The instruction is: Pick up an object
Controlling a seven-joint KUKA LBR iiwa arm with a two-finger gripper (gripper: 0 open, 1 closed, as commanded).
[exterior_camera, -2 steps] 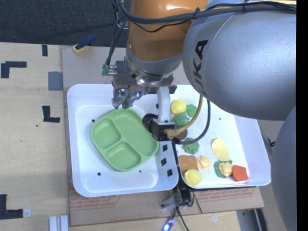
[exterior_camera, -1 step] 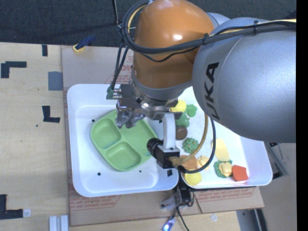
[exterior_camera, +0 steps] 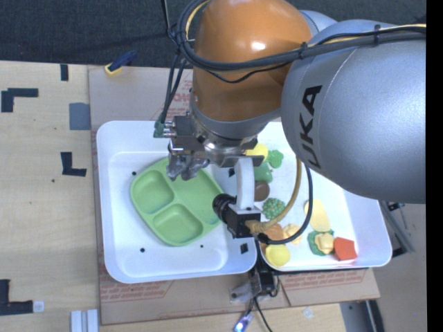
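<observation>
A light green divided tray (exterior_camera: 169, 206) lies tilted in the left white bin (exterior_camera: 109, 199). My gripper (exterior_camera: 184, 164) hangs over the tray's upper edge, close to it or touching it; I see nothing held in it. The right bin (exterior_camera: 377, 251) holds several toy foods: a yellow lemon (exterior_camera: 277, 256), a red-orange block (exterior_camera: 344, 249), a green broccoli piece (exterior_camera: 273, 206), a green-and-yellow piece (exterior_camera: 321, 242), a brown piece (exterior_camera: 261, 190) and a pale yellow piece (exterior_camera: 320, 218). The big arm hides much of that bin.
The bins sit on a cardboard sheet (exterior_camera: 131, 95) over a wooden bench. A yellow and blue clip (exterior_camera: 120, 62) lies at the cardboard's far edge. Black cables (exterior_camera: 256, 292) hang at the near edge between the bins.
</observation>
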